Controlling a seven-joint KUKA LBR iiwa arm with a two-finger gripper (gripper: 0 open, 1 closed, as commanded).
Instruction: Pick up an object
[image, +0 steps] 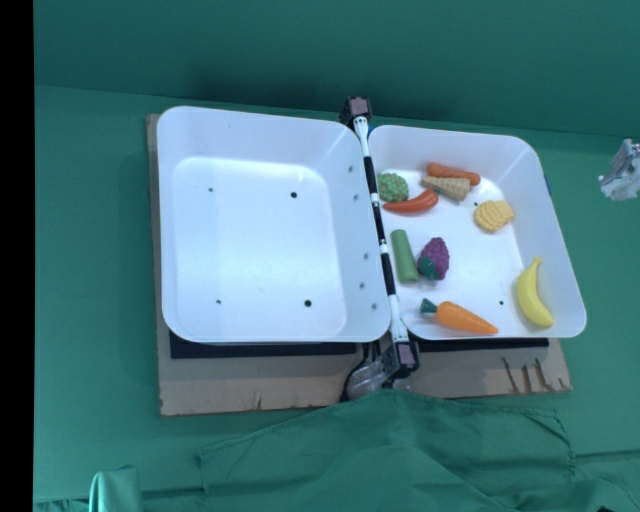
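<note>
Tool (622, 172) at right edge — grip state unclear, right bin (560, 300) holding banana (532, 294), carrot (462, 317), grapes (433, 257)

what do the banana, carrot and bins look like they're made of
Banana: likely moulded plastic, smooth and evenly yellow with a slight sheen. Carrot: probably plastic too, uniform orange with a green top. Bins: thin glossy white plastic by the look, with rounded formed corners and light glare on the floor.

Toy foods are scattered in the right bin (560, 290), all left of the gripper (622, 175): nearest a yellow corn piece (493, 215), farther a banana (531, 296), carrot (462, 317), purple grapes (433, 258) and broccoli (392, 186).
</note>
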